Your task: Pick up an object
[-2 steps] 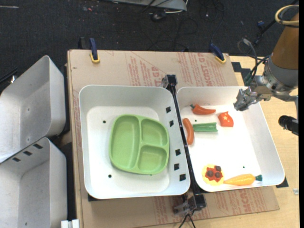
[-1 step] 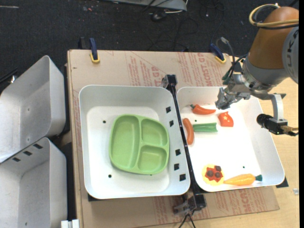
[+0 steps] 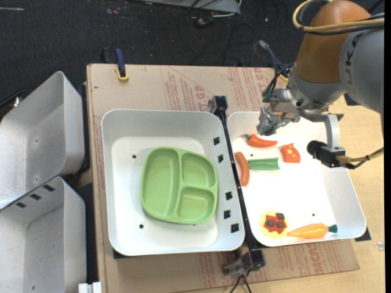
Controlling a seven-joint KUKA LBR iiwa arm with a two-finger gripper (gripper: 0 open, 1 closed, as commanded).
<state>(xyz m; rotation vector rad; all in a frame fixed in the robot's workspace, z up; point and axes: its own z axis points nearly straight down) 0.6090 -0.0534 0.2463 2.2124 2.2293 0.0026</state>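
My gripper (image 3: 269, 124) hangs just above the orange pepper (image 3: 263, 141) near the right bin (image 3: 342, 194) back rim; how wide it stands I cannot tell. Descending, it could clip that rim (or nudge the green bean (image 3: 264, 163) just beyond). Open room lies toward the bin's middle.

Dark letters "KU" on grey arm (image 3: 366, 57); red print on cardboard sheet (image 3: 183, 84) reversed, unreadable.
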